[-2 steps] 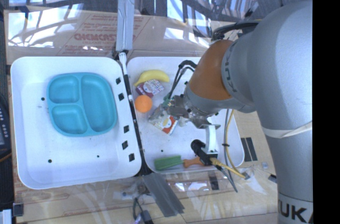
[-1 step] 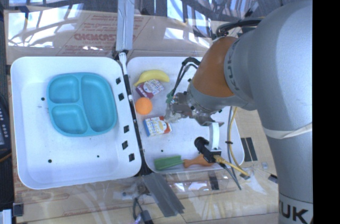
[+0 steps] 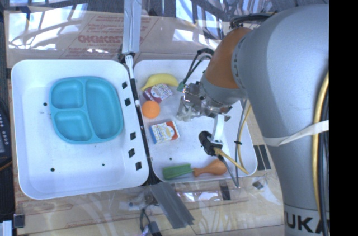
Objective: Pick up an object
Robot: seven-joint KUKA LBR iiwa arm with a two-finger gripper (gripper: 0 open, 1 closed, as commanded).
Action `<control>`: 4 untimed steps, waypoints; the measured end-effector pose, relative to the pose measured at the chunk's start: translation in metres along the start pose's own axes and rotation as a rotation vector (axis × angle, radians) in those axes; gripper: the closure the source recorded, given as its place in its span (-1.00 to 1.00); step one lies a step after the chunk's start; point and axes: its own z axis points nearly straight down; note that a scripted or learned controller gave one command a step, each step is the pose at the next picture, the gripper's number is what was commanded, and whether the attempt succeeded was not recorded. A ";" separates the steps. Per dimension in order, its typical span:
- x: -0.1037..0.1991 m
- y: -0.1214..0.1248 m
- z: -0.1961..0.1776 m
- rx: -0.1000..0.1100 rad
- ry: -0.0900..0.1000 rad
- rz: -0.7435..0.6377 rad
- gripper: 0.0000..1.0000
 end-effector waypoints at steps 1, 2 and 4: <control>0.000 0.000 0.000 0.000 0.001 0.000 -1.00; -0.003 -0.047 0.004 -0.003 0.002 -0.114 -1.00; -0.003 -0.100 0.004 -0.007 0.002 -0.601 -1.00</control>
